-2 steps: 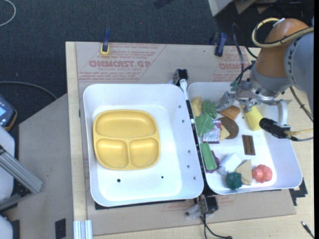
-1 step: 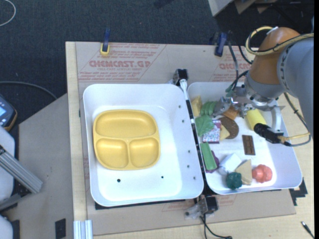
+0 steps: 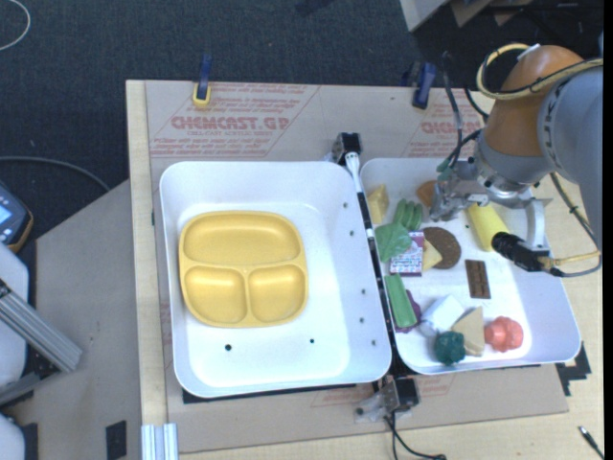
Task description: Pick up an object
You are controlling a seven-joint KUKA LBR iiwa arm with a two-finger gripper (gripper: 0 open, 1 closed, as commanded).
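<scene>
In the camera view the gripper (image 3: 448, 197) hangs low over the upper middle of the right bin (image 3: 565, 329), at the right of the frame; whether its jaws are spread or pressed together I cannot tell, since the wrist hides them. The nearest candidates lie just below and beside it: a brown round piece (image 3: 442, 245) directly beneath, and a yellow cylinder (image 3: 486, 223) to its right, long axis running from upper left to lower right. Crowding them are green leafy pieces (image 3: 397, 230) to the left, while the yellow divided tray (image 3: 243, 267) sits well apart in the left bin (image 3: 182, 353) on the tabletop.
</scene>
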